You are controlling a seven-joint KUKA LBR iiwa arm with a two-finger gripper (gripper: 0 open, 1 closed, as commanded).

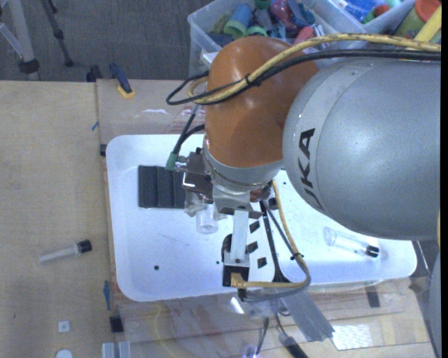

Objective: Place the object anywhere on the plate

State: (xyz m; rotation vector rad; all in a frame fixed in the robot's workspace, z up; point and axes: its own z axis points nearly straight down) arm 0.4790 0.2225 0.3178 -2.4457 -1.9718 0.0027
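Note:
My gripper (203,213) hangs low over the middle of the white bin (140,280), mostly hidden under the orange wrist band and the grey arm. A black ribbed rectangular block (158,187) lies flat on the bin floor just left of the gripper, close to it. A small clear, rounded piece (206,224) shows right below the gripper; I cannot tell whether it is held or resting on the bin floor. A clear tube with a black tip (352,244) lies in the bin at the right.
A second clear tube with a black cap (64,251) lies on the wooden bench left of the bin. A tub of coloured toys (280,17) stands at the back. The arm covers the bin's right half.

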